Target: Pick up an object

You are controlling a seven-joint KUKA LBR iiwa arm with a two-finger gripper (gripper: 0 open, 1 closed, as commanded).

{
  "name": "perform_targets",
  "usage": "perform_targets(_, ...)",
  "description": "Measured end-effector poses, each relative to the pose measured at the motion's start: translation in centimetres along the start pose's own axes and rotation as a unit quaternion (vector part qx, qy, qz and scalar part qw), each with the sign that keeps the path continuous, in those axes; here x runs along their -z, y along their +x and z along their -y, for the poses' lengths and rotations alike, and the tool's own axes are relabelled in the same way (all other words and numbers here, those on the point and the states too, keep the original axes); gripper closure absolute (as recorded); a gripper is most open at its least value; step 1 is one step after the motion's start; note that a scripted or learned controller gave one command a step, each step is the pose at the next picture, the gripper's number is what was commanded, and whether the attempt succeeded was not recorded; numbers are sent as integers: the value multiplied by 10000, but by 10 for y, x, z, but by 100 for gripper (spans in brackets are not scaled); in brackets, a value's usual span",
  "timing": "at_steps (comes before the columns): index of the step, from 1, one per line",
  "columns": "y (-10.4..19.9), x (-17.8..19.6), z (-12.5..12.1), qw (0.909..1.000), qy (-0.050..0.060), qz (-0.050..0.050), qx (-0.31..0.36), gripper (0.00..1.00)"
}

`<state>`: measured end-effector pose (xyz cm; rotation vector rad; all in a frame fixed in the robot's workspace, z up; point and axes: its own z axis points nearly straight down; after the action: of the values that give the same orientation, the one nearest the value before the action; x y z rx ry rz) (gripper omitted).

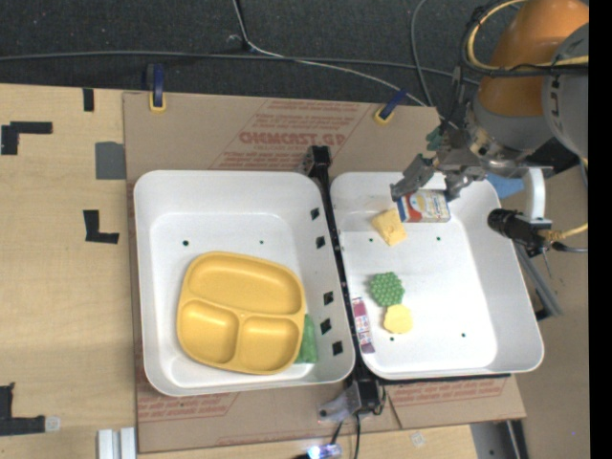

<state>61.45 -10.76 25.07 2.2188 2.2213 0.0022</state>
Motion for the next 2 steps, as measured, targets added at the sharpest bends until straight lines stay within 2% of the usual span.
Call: perform_targets(2, 103, -28, -6, 10000, 27, -7, 26, 100)
